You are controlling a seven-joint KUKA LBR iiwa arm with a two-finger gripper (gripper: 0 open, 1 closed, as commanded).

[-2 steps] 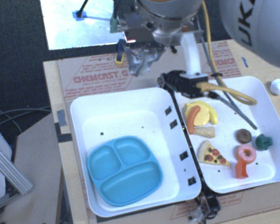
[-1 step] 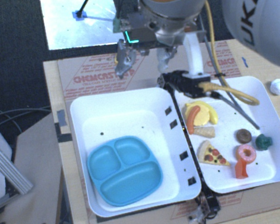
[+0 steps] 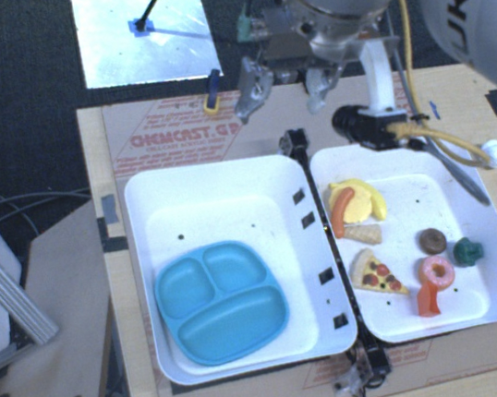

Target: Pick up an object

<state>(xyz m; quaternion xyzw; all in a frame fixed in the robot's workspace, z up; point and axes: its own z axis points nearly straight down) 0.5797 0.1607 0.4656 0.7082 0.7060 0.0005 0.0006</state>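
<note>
Camera view: the gripper (image 3: 282,94) hangs above the bench behind both bins, fingers spread wide with nothing between them. The left bin (image 3: 184,203) carries a blue divided plate (image 3: 220,301). The right bin (image 3: 488,290) carries the toy foods: a banana (image 3: 372,198) with a hot dog (image 3: 341,206) touching it, a pizza slice (image 3: 376,273), a brown doughnut (image 3: 433,240), a pink doughnut (image 3: 437,272) and a small green piece (image 3: 467,251). All lie uncovered, well apart from the gripper. Yellow hose (image 3: 450,144) crosses the right bin's far rim.

Bench (image 3: 122,288), cardboard sheet (image 3: 173,135), two white bins (image 3: 218,181)
</note>
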